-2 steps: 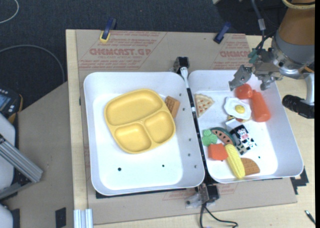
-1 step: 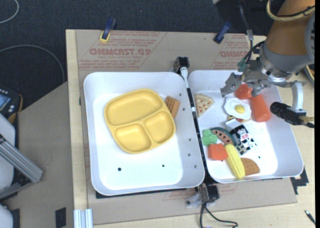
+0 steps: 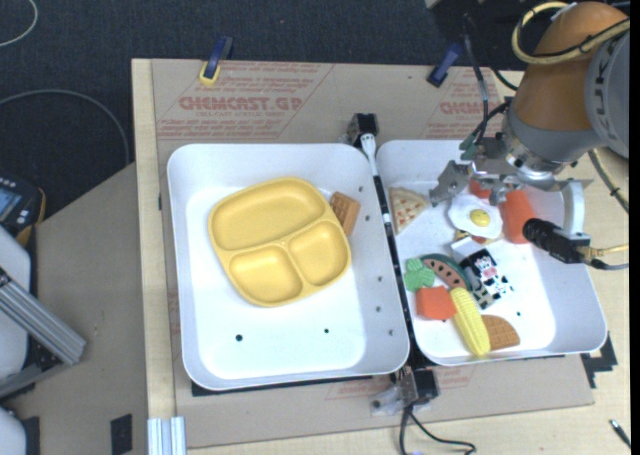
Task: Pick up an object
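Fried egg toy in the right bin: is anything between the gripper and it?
Nothing visible. The gripper hangs right above the fried egg toy, at the egg's top edge, with no other item in between. The orange piece lies just to its right, the waffle slice to its left.

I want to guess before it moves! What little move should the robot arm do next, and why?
Probably lower the pincer straight down a little. It hangs over the right bin, just above the fried egg toy, with nothing seen between its fingers. The egg lies flat and uncovered, so it looks like the easiest thing to grab.
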Available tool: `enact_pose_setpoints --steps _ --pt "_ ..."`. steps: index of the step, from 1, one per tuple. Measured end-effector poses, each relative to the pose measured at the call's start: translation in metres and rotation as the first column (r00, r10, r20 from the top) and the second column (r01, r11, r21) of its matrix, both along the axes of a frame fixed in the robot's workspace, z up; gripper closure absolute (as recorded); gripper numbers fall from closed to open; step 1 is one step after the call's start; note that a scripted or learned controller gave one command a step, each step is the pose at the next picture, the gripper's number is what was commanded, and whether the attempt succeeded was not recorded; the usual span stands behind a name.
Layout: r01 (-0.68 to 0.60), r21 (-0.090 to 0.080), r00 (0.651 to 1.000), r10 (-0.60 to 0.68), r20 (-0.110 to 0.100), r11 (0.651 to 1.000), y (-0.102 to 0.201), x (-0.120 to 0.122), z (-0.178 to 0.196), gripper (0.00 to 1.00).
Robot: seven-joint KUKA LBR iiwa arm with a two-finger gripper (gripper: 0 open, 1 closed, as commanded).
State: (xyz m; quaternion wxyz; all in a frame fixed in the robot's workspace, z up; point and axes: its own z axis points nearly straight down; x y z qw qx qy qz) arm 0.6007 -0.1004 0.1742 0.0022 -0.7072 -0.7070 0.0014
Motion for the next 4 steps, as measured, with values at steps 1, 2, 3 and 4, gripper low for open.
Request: enact_pose_setpoints --steps 1,2,3,4 --pt "0.0 0.0 1.0 0.0 0.0 1.0 0.002 -0.007 -0.061 0.0" --pt "0.0 -0.002 1.0 0.0 0.006 1.0 0.002 -0.005 -0.088 0.0" --pt "0.001 -0.004 1.0 -0.001 0.015 1.0 0.002 -0.003 -0.074 1.0" --pt "0.001 -0.002 1.0 -0.001 0.008 1.0 0.001 -0.012 -0.018 1.0"
